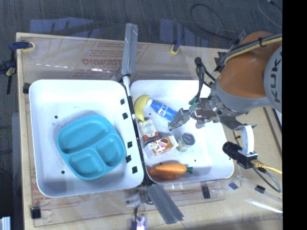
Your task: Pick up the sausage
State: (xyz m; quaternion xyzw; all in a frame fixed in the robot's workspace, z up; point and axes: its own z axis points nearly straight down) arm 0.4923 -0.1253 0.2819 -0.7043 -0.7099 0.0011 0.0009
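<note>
Honestly the sausage (pixel 150 137) is the hardest thing to make out here. My best guess is the small dark-reddish piece in the right bin (pixel 211 163), close to that bin's left edge and about halfway down it. It looks short, low and partly tucked under its neighbours, so not much of it is showing.

It's sandwiched. A small pouch (pixel 146 127) sits right above it with the banana (pixel 140 107) beyond that, toward the far-left corner. A flat red-and-white packet (pixel 161 145) touches it on the near side. A blue bottle (pixel 162 110) lies next to the banana, a little can (pixel 187 139) stands toward the bin's middle, and a carrot (pixel 168 168) lies along the near edge.

The gripper (pixel 173 124) hangs over the middle of the bin, just right of the pile and near the bottle's end. It isn't on the sausage yet. I can't tell whether it's wide or narrow from this angle, but nothing looks to be in it.

If I'm reading it right, the step is still the approach. I'd shift toward the left edge, line up across the sausage's short side, then come straight down between pouch and packet. The big risk is grabbing the packet instead, or bumping the bin wall.

The left bin (pixel 43 104) just has a blue tray (pixel 91 146).
</note>
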